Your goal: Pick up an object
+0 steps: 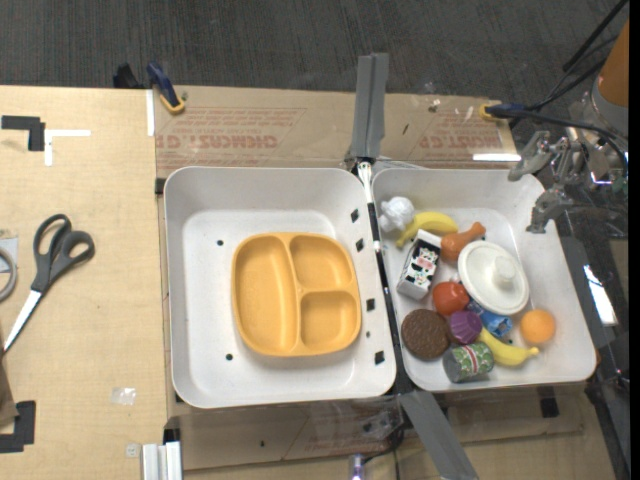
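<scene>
The right bin [556,268] holds several small objects. Among them are a white ball [398,209], a banana [434,224], an orange drumstick [463,238], a white box with black marks [420,264] and a round white lid [493,276]. Nearer the front lie a red tomato [449,295], a brown cookie [425,334], a purple piece [464,325], an orange [538,326], a second banana [510,351] and a green can [468,362]. My gripper [536,188] hangs over the bin's far right corner, open, with nothing between its fingers.
The left bin [195,268] holds a yellow divided plate [297,293]. Scissors [50,258] lie on the wooden bench at the left. A grey bar [369,108] runs back from between the bins over cardboard [260,128]. Cables crowd the far right.
</scene>
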